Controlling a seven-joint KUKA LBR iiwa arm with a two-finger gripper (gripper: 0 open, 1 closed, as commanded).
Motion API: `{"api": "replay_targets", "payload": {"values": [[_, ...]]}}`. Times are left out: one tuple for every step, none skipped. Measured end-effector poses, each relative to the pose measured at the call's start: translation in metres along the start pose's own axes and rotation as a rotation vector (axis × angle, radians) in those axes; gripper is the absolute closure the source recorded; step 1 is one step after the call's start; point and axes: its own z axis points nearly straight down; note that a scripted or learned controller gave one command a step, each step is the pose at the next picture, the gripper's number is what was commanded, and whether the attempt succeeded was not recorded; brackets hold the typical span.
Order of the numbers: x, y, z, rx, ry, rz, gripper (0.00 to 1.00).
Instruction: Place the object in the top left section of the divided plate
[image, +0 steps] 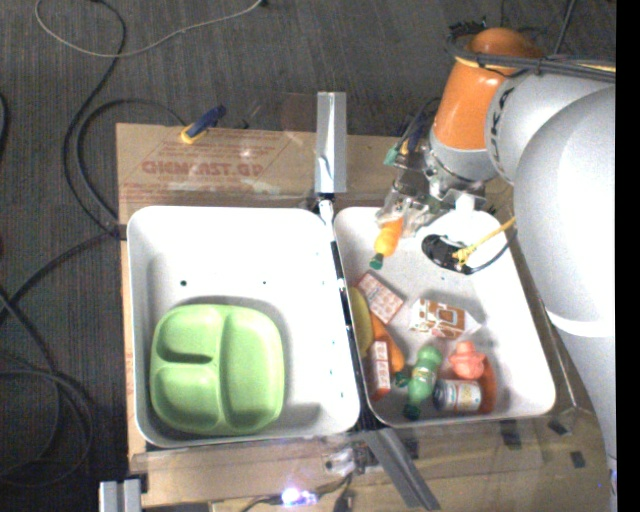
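Two white bins sit on a cardboard-covered bench (215, 165) over dark carpet with trailing cables. The left bin (240, 235) holds the green divided plate (218, 368) at its near-left; its far half lies bare. Above the right bin (520, 330), with toys crowding its near end, the gripper (400, 215) clamps an orange carrot (387, 240).

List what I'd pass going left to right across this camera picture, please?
Left bin with green divided plate → right bin with the toy pile → claw near an orange toy → grey arm.
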Motion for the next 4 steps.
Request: {"api": "replay_targets", "payload": {"values": [[0.069, -0.081, -0.001, 0.0, 0.005, -0.152, 1.0], [0.063, -0.169, 0.001, 0.004, 0.003, 0.115, 1.0], [0.067, -0.145, -0.054, 0.001, 0.002, 0.184, 1.0], [0.161, -0.248, -0.08, 0.002, 0.001, 0.076, 1.0]]}}
